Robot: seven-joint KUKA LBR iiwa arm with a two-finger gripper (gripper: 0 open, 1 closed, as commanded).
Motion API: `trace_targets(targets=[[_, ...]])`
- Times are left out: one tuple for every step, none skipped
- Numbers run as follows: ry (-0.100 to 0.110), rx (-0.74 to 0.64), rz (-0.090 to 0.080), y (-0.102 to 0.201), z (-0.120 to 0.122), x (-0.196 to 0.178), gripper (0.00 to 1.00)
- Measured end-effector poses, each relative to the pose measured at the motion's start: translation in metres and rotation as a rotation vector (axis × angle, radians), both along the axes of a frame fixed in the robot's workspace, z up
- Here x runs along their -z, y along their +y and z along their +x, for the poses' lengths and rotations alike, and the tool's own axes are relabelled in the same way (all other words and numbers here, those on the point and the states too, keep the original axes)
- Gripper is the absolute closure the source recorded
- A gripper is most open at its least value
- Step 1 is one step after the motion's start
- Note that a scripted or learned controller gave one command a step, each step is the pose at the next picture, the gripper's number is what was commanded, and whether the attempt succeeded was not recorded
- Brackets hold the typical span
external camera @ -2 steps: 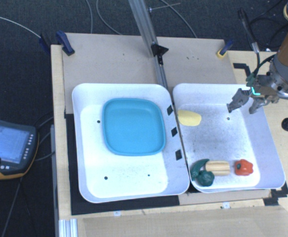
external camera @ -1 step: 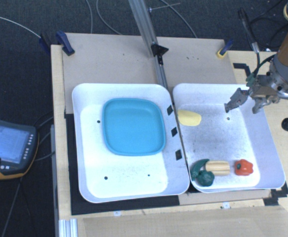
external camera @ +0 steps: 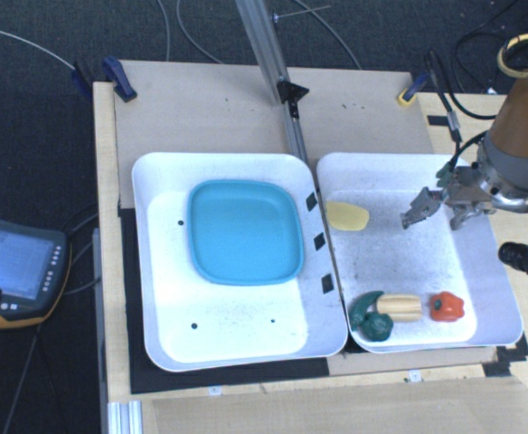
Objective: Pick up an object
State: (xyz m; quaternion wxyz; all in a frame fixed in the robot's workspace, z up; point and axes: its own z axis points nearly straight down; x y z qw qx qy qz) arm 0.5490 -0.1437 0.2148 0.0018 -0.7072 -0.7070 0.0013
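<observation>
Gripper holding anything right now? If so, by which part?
Nothing held. The gripper hangs open above bare floor of the right bin, apart from the yellow piece and red pepper.

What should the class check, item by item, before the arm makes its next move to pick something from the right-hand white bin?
1. Pincer spread and holding nothing: ok, its two fingers stand apart over bare bin floor.
2. Target within the right-hand shallow white bin: ok, a flat pale yellow piece lies near its left wall.
3. Other candidates: ok, a dark green lumpy vegetable toy, a tan cylinder-shaped piece and a red tomato-like toy sit along the near edge.
4. Those three well separated: not ok, they lie close together.
5. Pincer height above the floor: cannot tell.
6. Square blue plastic plate away from the pincer: ok, it lies in the left-hand bin.
</observation>
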Motion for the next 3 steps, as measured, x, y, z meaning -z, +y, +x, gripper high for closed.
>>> trace_targets(targets=[[0.0, -0.001, 0.0, 0.01, 0.001, 0.055, 0.0], [0.0, -0.001, 0.0, 0.019, -0.001, 0.114, 0.0], [-0.005, -0.001, 0.0, 0.018, 0.0, 0.101, 1.0]])
